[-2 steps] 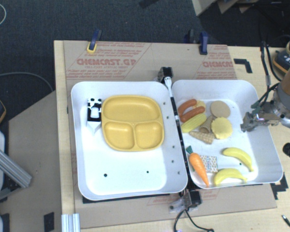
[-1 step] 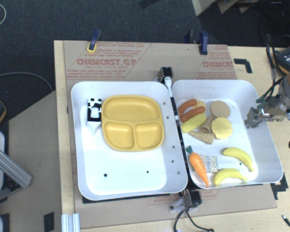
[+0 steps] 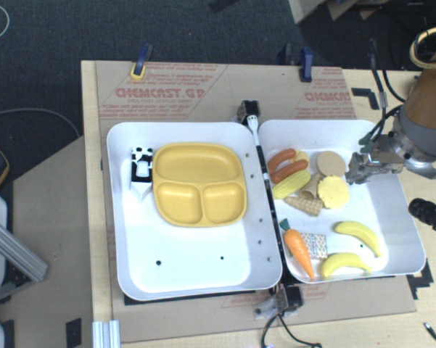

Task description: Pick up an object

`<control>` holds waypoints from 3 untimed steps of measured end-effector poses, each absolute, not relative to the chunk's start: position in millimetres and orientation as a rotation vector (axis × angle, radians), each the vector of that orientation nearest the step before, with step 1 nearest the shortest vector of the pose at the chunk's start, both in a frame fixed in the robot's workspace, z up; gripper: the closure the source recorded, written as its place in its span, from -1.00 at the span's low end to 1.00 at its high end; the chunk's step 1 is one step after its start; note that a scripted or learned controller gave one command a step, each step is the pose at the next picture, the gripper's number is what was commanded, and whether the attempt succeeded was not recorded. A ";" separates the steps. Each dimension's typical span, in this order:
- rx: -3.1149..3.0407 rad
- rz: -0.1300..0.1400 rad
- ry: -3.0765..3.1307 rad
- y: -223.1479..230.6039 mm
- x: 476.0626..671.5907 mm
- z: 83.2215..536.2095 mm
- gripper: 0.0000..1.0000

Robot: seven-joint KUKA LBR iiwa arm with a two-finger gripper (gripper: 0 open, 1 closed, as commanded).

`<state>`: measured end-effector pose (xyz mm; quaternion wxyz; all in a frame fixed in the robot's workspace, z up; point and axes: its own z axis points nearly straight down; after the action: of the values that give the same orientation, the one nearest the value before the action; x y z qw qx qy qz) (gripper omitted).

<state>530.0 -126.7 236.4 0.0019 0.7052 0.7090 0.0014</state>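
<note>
currently the hand point(image 3: 359, 167) hovers at 3 o'clock in the right bin point(image 3: 392, 216), beside the yellow round piece point(image 3: 334, 192), probably lining up; its grip i cannot tell.

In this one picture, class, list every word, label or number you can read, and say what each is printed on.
"CHEMCAST GP", red, upside down, on the brown sheet behind the left bin.
The same red print again on the sheet behind the right bin, cut off by the frame's cables; only "CHEMCAST" can be made out.
Smaller red lines above both prints: too blurred to read.
Black-and-white tag beside the yellow tray: pattern, no legible text.
</note>
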 end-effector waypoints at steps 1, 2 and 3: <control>2.213 0.004 2.227 -72.4 551.5 224.8 1.00; 2.214 0.004 2.226 -28.9 565.9 220.7 1.00; 2.212 0.006 2.228 29.2 570.3 232.7 1.00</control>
<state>570.3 29.2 232.7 0.0007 0.7046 0.7096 0.0019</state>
